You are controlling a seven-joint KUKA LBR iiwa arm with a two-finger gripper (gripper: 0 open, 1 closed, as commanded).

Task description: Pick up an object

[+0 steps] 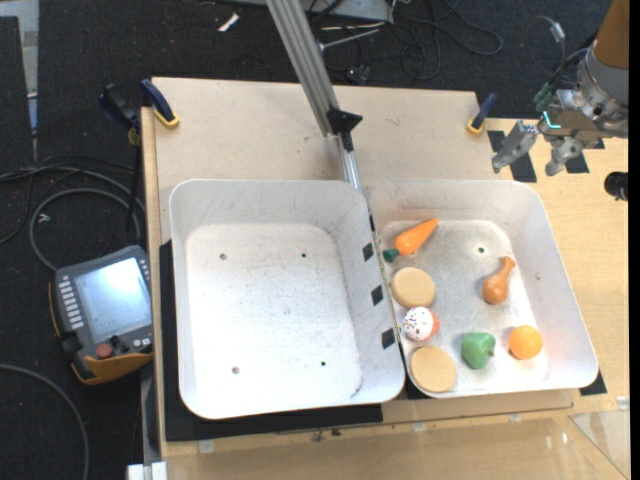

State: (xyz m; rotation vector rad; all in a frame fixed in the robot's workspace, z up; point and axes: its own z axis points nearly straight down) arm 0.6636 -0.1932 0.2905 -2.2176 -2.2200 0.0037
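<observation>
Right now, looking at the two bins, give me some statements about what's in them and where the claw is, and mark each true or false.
1. The carrot lies in the right bin. True.
2. The claw is down among the toys. False: it hangs above the bench, beyond the right bin's far edge.
3. The green pepper sits beside the orange. True.
4. The drumstick lies in the left bin. False: it is in the right bin.
</observation>
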